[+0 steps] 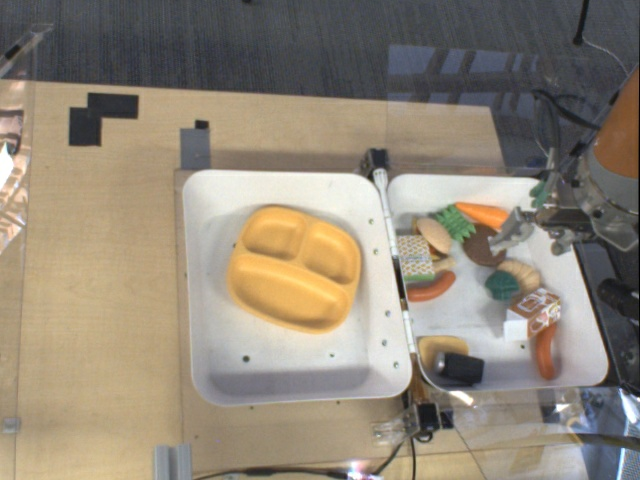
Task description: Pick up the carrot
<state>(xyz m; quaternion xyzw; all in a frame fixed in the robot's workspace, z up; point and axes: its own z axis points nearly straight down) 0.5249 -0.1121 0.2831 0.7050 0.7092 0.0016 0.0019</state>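
Observation:
The carrot [482,213] is orange with a green leafy top [457,223]. It lies near the back of the right bin [590,368], pointing right. My gripper [517,228] reaches in from the right and hangs just right of the carrot's tip, over a brown round piece [483,248]. Nothing shows held in it. The orange-banded wrist [615,143] sits at the right edge of the view.
Toy foods crowd the right bin: a tan bun [434,233], a sandwich slice [415,258], a red sausage [432,287], broccoli [502,285], a small carton [537,314], an orange sausage [545,353] and a black-and-metal item [455,367]. The left bin [215,368] holds a yellow divided plate [295,268].

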